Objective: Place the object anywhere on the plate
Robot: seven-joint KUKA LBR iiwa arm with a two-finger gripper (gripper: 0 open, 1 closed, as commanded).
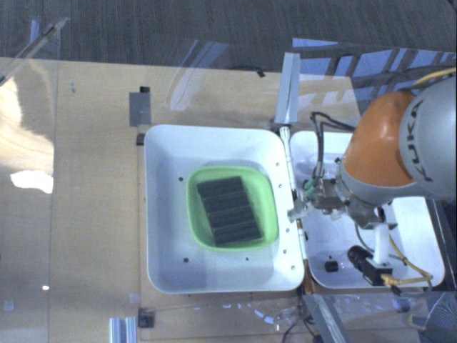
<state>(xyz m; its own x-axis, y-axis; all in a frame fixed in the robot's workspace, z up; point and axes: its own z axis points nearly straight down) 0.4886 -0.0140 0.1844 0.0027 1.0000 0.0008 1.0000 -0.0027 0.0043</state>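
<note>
**Hand low over the right bin, dark block lying on the green plate**

The hand [323, 200] sits just right of the green plate [268, 209], over the wall between the two bins, and reaches into the near-left part of the right bin [421, 224]. Most of it is covered by the arm's wrist and the orange band [378, 145] above it, so I cannot tell whether it is released or clenched, and nothing can be seen in it.

The object [228, 211] is a dark grey, nearly black rectangular block with parallel ridges running across its top, like a row of slats. It lies flat in the middle of the plate, turned slightly so its long sides slant against the plate's edges, with a rim of green showing all round it.

The plate is a shallow, rounded square of bright lime green. It rests on the floor of the left bin [164, 213], nearer that bin's right wall than its left.

Right of the plate, past the hand, a small black item [331, 266] lies on the floor of the right bin. Both bins stand on the tan counter [78, 213]
</note>
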